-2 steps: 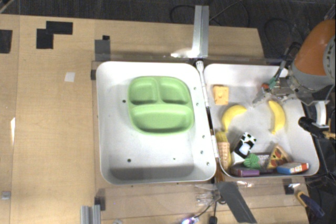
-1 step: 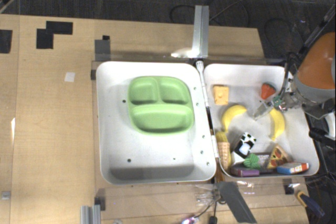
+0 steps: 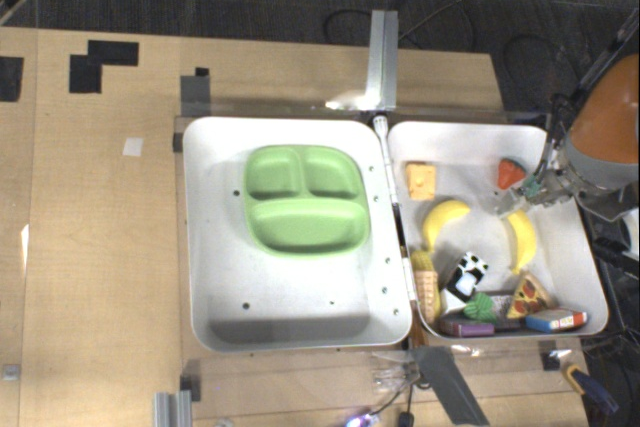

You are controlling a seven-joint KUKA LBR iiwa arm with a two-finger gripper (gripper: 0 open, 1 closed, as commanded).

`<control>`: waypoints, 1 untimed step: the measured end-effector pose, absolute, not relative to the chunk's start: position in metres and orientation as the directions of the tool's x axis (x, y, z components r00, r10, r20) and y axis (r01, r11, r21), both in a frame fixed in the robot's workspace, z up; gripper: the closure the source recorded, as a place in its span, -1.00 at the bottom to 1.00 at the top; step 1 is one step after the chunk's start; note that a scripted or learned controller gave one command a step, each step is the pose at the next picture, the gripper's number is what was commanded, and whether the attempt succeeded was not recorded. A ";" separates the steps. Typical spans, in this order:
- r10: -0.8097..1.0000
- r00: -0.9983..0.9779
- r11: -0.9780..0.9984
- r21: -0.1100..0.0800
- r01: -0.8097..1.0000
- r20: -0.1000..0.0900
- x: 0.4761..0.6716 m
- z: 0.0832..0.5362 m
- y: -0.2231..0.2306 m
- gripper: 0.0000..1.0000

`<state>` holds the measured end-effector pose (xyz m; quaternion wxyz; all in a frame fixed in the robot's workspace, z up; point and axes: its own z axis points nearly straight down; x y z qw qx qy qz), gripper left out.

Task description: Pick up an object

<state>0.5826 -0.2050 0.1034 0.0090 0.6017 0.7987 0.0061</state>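
Hanging over the upper right part of the right bin (image 3: 592, 245), the gripper (image 3: 537, 191) is sitting low above the toys, with the grey-and-orange arm (image 3: 608, 130) coming in from the right edge. No one object is named by the task, so the nearest candidates are mattering most: the banana (image 3: 522, 240) is lying just below and slightly left of the gripper, its long axis running roughly up and down the view, and the red strawberry-like piece (image 3: 511, 173) is sitting just beside the gripper on its upper left. I judge the banana the likelier target — a short drop and a small shift toward the near wall would be bringing the gripper across its narrow width.

Further off, a second yellow fruit (image 3: 444, 217), a cheese block (image 3: 421, 179), a black-and-white cow toy (image 3: 464, 275) and a pizza slice (image 3: 530, 293) are crowding the lower half of the same bin. The left bin (image 3: 215, 215) is holding a green divided plate (image 3: 304, 197), well apart from the gripper.

The tool's tip is small and blurred against the white wall, so I cannot tell whether it is spread or pressed together, nor whether it is touching the banana. Part of the arm is cut off by the view's edge.
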 end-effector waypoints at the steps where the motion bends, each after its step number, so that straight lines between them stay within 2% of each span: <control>1: 0.910 -0.415 0.415 0.008 0.910 -0.004 0.600 0.203 -0.107 1.00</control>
